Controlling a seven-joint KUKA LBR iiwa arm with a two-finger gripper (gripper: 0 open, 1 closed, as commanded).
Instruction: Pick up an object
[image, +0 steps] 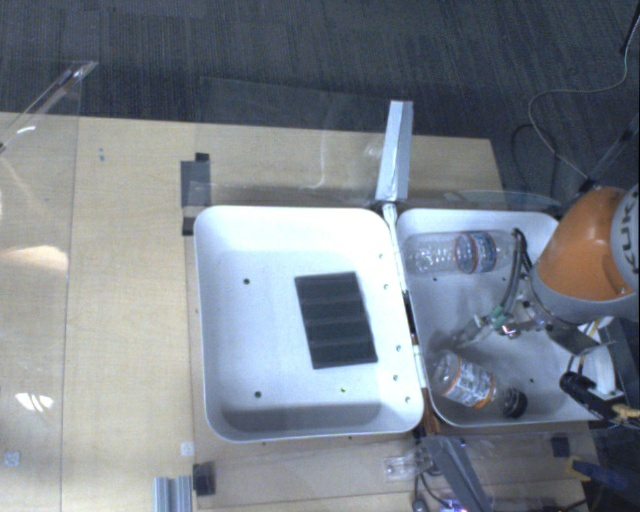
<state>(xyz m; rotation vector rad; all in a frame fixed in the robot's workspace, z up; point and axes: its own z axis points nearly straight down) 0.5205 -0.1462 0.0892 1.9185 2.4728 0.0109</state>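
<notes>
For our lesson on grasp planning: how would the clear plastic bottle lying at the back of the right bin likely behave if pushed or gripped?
The bottle lies on its side, so a push across its length would probably make it roll. It looks see-through and seemingly empty, so it is likely light and may skid. Its thin walls may buckle under a firm squeeze.

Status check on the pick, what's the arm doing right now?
Gripper low in right bin, between two bottles. Nothing seen held. Clear bottle at far wall, crushed bottle near front. Dark pad in left bin.

White bins (215, 300), black ribbed pad (336, 320)
</notes>
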